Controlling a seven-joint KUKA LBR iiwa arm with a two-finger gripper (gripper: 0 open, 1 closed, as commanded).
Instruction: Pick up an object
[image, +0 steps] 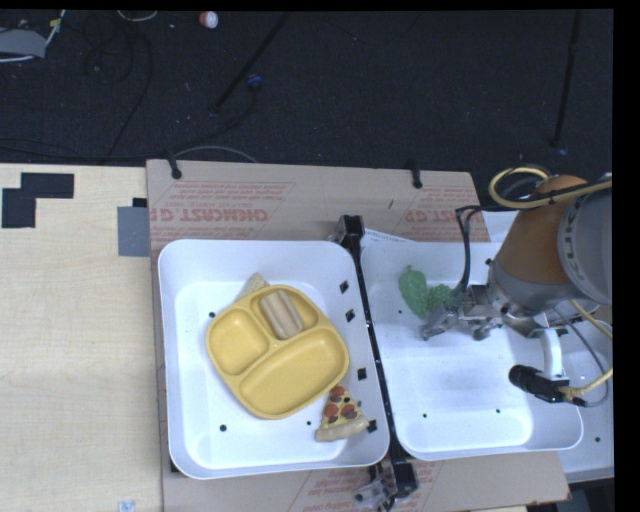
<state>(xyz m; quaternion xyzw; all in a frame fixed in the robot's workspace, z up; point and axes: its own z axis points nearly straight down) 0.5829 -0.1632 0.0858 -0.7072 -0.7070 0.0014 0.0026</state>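
Observation:
A green leafy toy lies in the upper left part of the right bin. My gripper reaches in from the right and sits low, just below and to the right of the green toy, touching or nearly touching its lower edge. The grey arm with its orange band stands behind it at the right. In the left bin a yellow divided plate holds a toy hot dog. A toy pizza slice lies beside the plate's lower right corner.
A black divider rail runs between the two bins. A black cable end and white tubing hang from the arm over the right bin's right side. Cardboard lies under both bins, and a wooden bench top stretches to the left.

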